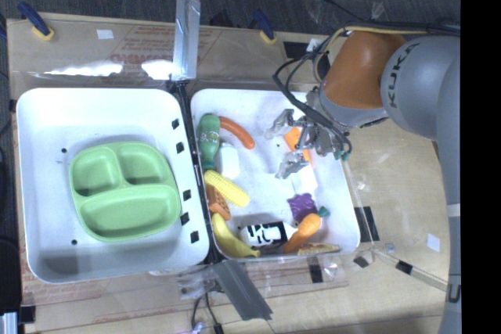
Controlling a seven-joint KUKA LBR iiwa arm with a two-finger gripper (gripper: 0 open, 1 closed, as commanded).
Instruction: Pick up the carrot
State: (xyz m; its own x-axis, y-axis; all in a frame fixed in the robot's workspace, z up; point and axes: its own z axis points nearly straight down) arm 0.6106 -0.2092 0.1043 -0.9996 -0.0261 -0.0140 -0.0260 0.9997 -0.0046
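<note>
Hand: we see the hand low over the right bin, in its far-right part; fingers spread, one toward the far wall, one nearer the middle.
Between fingers: an orange piece sits just behind the hand, near the gap; we can't tell what it is, or whether the fingers touch it.
Carrot: carrot lies near the right bin's near-right corner, green top toward the far side, tip pointing to the near wall; well apart from the hand.
Beside carrot: purple item touching its top; black-and-white box just left of it.
Left wall of right bin: green vegetable at the far end, corn cob mid-way, banana at the near-left corner.
Far-middle: orange sausage-shaped item, just right of the green vegetable.
Left bin: left bin carries a green divided plate, roughly central.
Arm: grey arm with orange band comes in over the surface's right edge.
</note>
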